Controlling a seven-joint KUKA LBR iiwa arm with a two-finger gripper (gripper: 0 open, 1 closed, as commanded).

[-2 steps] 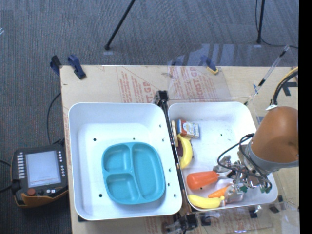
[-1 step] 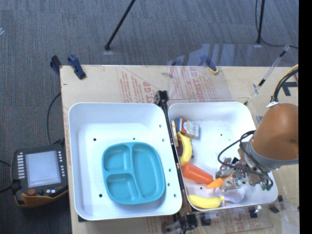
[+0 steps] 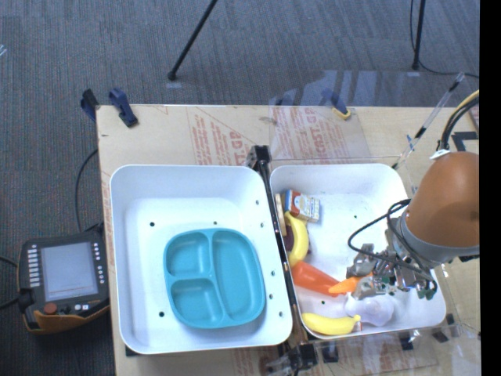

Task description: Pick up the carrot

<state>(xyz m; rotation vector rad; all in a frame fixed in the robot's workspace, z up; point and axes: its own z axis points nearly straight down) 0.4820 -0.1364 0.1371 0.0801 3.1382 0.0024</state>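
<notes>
The bench carries 2 white bins, and the right bin (image 3: 391,180) serves as the landmark here. The carrot (image 3: 322,279) lies inside the right bin, toward its left wall and a little below the middle, its thick orange-red end pointing at that wall and its paler orange tip pointing toward the bin's centre. The gripper (image 3: 374,279) hangs over the lower middle of the right bin, just beside the carrot's tip and seemingly touching it; whether the claw is apart or together cannot be told, since the metal parts and cables blur together there. The arm (image 3: 445,202) with its orange band reaches over the right bin's right wall. Inside the right bin, a banana (image 3: 298,237) lies along the left wall just above the carrot, and a small box (image 3: 303,206) with a printed label sits above that banana. A 2nd banana (image 3: 332,323) rests along the right bin's lower wall, below the carrot, with a pale roundish object (image 3: 376,311) just beside it under the gripper. Left of the right bin, touching it, stands the left bin (image 3: 129,186), which holds a teal divided plate (image 3: 214,276) with 3 compartments. Far left of the right bin, off the bench, sits a handheld control pendant (image 3: 63,282)
</notes>
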